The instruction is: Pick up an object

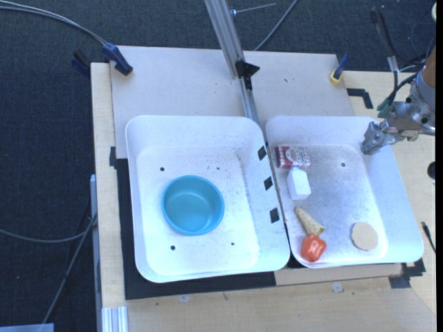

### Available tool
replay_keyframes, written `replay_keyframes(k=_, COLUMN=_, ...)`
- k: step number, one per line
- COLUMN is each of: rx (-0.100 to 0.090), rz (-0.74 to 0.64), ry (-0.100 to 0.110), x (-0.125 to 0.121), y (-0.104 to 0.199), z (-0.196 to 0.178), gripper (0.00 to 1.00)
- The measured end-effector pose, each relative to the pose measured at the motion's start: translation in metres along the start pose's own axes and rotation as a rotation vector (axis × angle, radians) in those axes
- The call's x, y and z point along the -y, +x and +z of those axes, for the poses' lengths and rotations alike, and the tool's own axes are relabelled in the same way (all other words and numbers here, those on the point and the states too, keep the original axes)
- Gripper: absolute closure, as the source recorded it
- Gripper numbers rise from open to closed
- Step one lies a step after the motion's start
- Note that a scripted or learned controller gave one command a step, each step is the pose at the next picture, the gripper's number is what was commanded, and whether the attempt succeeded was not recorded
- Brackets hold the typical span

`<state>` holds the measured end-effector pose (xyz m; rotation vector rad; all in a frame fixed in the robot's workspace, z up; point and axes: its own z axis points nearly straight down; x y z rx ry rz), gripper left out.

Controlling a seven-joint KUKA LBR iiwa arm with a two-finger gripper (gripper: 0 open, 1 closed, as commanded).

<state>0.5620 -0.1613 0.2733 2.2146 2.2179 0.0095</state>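
At right bin's (408, 213) far rim, blurred hand (374, 142), arm cut off; grip state indiscernible.

Counted: two shallow white bins, a left bin (138, 137) and a right bin (405, 206), side by side on one tabletop (173, 75). One blue bowl (193, 205) in the left bin. Five small things in the right bin: one red-and-white carton (292, 157), one white block (299, 184), one tan cone-shaped piece (309, 220), one red piece (313, 247), one round tan disc (364, 236). Two clamps at the upper corners: one blue (118, 58), one yellow (338, 72).
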Motion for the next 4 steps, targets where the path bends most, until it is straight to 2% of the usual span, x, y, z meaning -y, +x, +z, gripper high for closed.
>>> replay_keyframes(k=1, rx=-0.008, rz=-0.005, ry=0.017, x=-0.011, y=0.059, z=0.014, gripper=1.0)
replay_keyframes(k=3, rx=-0.004, rz=-0.005, ry=0.009, x=-0.022, y=0.171, z=0.007, gripper=1.0)
replay_keyframes(k=4, rx=-0.003, rz=-0.004, ry=0.009, x=-0.031, y=0.215, z=0.018, gripper=1.0)
